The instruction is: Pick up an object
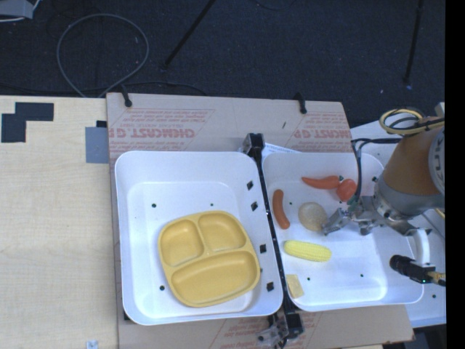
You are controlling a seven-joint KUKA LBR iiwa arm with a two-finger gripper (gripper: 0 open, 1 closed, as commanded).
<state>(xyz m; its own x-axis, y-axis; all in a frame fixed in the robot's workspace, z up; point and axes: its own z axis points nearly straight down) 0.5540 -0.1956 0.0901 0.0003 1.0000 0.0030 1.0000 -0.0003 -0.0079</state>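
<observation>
Corn cob (307, 251) just below hand (336, 222).

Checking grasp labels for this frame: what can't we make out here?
- Gripper, camera view: small and blurred beside the potato; finger state and contact unreadable.
- Arm: cut off by the right edge.
- Red item by the carrot: too small to identify.
- Yellow piece: on the right bin's rim, identity unclear.

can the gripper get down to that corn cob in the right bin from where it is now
Probably yes. The corn cob lies by itself on the floor of the right bin, apart from the potato and sausage. The gripper hangs just above and right of it, with nothing between them.
</observation>
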